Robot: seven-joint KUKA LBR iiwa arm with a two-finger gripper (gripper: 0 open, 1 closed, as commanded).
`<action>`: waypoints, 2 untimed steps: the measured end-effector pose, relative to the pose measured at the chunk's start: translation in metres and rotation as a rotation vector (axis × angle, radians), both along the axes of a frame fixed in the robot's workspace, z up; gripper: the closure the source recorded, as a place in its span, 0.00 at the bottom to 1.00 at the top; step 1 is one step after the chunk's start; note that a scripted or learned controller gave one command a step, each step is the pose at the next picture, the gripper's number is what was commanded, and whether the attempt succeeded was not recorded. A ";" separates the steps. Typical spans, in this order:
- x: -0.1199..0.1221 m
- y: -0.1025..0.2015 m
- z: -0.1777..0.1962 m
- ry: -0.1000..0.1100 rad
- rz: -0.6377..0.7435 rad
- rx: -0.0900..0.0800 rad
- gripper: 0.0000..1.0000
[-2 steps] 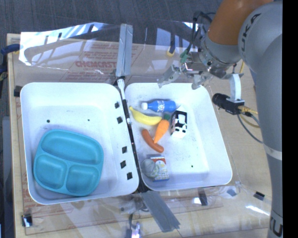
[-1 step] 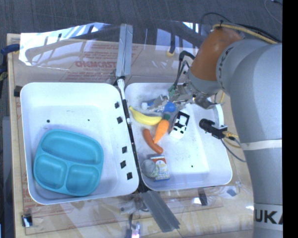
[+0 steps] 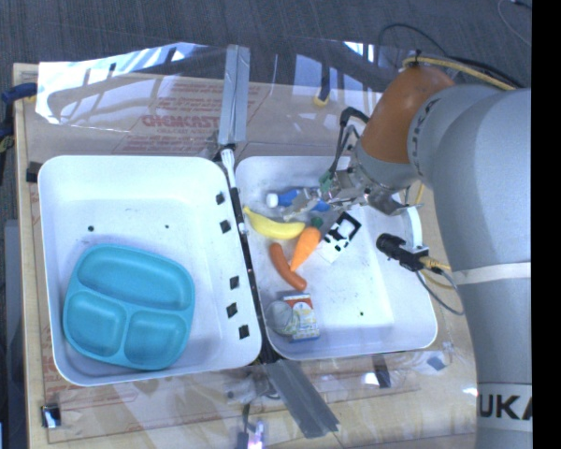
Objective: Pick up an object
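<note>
In the right bin (image 3: 393,316), a yellow banana (image 3: 269,223) lies near the left wall. An orange carrot (image 3: 305,245) leans just in front of it, and a reddish-orange sausage-shaped piece (image 3: 285,266) lies in front of the carrot. A small blue-and-white item (image 3: 282,197) sits behind the banana. My gripper (image 3: 323,201) is low over the back of this bin, right at the banana's right end and the carrot's top. Nothing is visibly held in it.
A small printed carton (image 3: 302,314) and a grey round thing (image 3: 280,316) sit at the right bin's front left. A white block with black marks (image 3: 341,233) lies beside the carrot. The left bin (image 3: 122,190) holds a blue divided plate (image 3: 126,304).
</note>
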State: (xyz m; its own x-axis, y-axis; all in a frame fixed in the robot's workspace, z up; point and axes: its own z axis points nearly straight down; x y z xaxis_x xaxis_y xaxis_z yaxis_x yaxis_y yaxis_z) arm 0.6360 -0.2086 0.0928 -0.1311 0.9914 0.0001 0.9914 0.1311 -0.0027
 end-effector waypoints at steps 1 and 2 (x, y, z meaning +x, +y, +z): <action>0.001 0.001 0.011 0.000 0.005 0.000 1.00; 0.022 0.022 0.101 -0.004 0.014 0.000 1.00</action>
State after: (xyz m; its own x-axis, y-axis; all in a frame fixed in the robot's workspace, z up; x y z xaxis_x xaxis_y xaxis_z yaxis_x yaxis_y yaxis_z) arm 0.6576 -0.1870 0.1939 -0.1453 0.9894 -0.0004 0.9894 0.1453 0.0015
